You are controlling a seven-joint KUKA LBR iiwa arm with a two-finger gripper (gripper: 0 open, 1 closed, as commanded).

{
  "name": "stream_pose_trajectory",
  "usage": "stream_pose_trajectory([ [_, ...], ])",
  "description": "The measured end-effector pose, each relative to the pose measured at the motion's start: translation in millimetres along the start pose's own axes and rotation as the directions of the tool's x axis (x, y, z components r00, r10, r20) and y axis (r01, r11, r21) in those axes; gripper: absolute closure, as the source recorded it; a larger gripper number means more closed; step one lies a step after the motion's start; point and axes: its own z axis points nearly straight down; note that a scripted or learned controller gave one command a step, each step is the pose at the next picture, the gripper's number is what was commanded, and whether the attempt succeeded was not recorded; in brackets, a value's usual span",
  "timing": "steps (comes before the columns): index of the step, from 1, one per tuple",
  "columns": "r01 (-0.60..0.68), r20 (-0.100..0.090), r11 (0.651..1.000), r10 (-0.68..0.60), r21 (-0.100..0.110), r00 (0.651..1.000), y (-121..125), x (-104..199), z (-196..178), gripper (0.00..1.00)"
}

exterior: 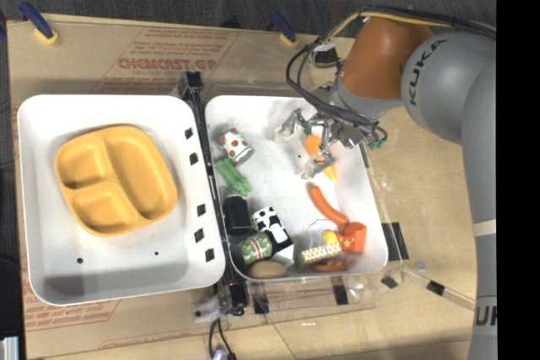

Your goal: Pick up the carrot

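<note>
Two shallow white bins stand side by side on a cardboard-covered bench [152, 55]. The left bin [51, 265] holds one item: a yellow divided tray [116, 179] of smooth moulded plastic with rounded corners and three compartments.

The right bin [278, 110] holds a scatter of small items. Positions below are given relative to the carrot [326, 206], an orange, elongated, slightly curved piece that lies free on the bin floor toward the bin's right wall.

- Above the carrot, near the bin's upper right: the gripper [319, 149].
- Just below the carrot: an orange cup-like item [353, 237], a small colourful packet [321, 252] and a reddish-brown sausage-shaped item [327, 265].
- Left of the carrot: a green leafy piece [232, 177], a black block [235, 215] and a black-and-white patterned item [270, 223].
- Up and to the left: a small can with a red-and-white label [236, 147].
- Down and to the left: a green can [253, 249] and a brown rounded item [268, 269].

The metal fingers [291, 124] stand slightly apart around a small orange-and-white object [321, 164]. Whether they press on that object cannot be determined. The gripper does not touch the carrot.
</note>
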Motion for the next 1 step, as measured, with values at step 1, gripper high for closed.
stream_pose_trajectory([
  [1, 0.005, 0.005, 1.000, -0.005, 0.004, 1.000, 0.0, -3.3, -12.8, 1.00],
])
